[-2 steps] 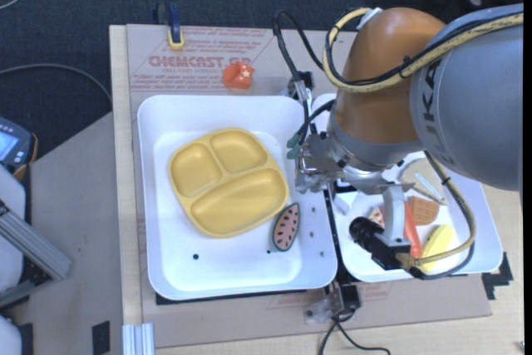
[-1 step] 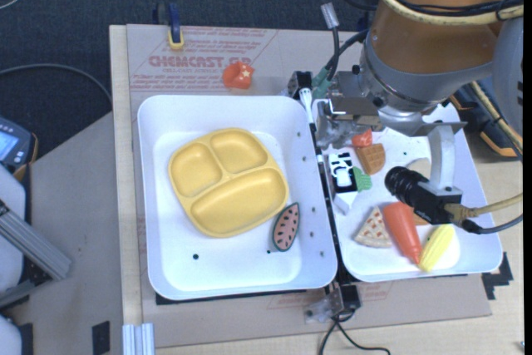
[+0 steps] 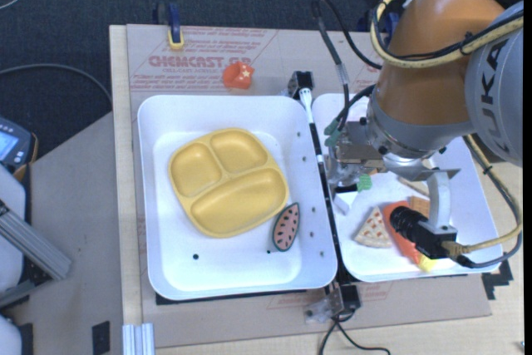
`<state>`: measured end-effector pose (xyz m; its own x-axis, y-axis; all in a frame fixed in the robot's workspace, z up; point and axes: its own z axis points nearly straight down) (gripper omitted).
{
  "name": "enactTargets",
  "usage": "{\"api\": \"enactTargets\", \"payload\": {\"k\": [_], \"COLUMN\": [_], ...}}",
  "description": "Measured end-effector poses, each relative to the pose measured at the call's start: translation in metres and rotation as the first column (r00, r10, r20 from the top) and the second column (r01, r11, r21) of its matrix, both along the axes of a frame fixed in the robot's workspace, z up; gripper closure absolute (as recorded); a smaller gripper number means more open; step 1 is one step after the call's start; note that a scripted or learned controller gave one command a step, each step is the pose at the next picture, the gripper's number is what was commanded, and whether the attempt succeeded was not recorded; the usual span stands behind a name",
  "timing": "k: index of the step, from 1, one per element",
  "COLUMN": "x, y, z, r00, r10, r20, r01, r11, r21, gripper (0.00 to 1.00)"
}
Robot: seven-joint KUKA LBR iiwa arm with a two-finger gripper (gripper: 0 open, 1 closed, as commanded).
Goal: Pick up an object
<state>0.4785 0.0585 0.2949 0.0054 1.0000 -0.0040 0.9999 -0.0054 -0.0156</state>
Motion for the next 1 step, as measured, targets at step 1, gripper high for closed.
{"api": "enactTargets", "payload": {"k": [1], "x": [0.0025], "y": [0.0031], "z": [0.0132], "r00": [1.000], "r10": [0.008], "r20": [0.009], "r01": [-0.008], "r11": [1.000], "r21": [0.000], "gripper": [1.00]}}
